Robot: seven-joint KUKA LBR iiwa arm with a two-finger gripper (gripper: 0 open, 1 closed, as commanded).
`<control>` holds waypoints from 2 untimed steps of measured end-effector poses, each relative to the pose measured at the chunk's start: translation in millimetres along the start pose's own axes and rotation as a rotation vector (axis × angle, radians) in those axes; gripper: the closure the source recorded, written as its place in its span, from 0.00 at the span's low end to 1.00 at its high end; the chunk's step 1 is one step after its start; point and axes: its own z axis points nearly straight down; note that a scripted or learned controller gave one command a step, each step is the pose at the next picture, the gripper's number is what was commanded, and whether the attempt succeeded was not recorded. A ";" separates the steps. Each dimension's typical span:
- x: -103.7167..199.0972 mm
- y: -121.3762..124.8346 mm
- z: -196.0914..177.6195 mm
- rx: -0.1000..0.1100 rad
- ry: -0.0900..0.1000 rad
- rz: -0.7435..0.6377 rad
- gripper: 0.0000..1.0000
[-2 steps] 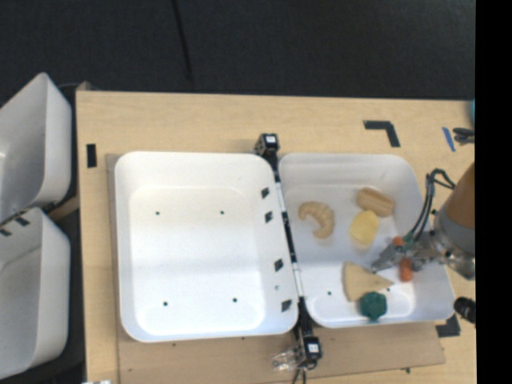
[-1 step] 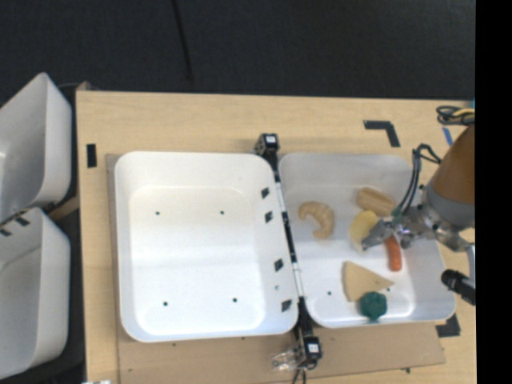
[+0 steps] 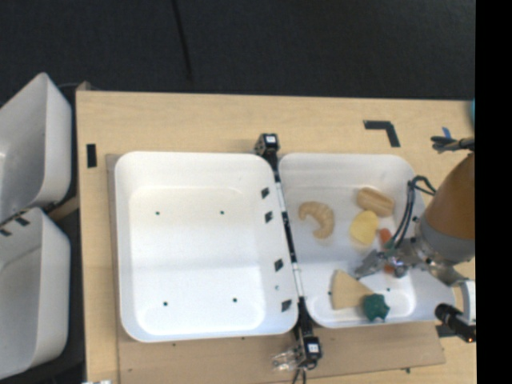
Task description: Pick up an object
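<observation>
Gripper (image 3: 382,264) low in the right bin (image 3: 336,165), over the cluttered right half — can't tell whether it's wide, narrow or gripping.

Near to far: green lump (image 3: 374,306) and tan wedge (image 3: 346,290) at the front wall, a small red-orange piece (image 3: 385,235) just beyond the gripper, then yellow block (image 3: 363,228), croissant (image 3: 318,217), bread roll (image 3: 374,201). Candidates are spread loosely, probably to allow single grabs. Left bin (image 3: 128,214) holds no candidates. No readable labels or writing.
</observation>
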 end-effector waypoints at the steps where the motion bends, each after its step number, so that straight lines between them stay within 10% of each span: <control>1: -10.2 33.1 -1.1 -0.006 -0.002 -0.003 0.00; 2: -11.0 32.5 -11.3 -0.007 -0.002 -0.001 1.00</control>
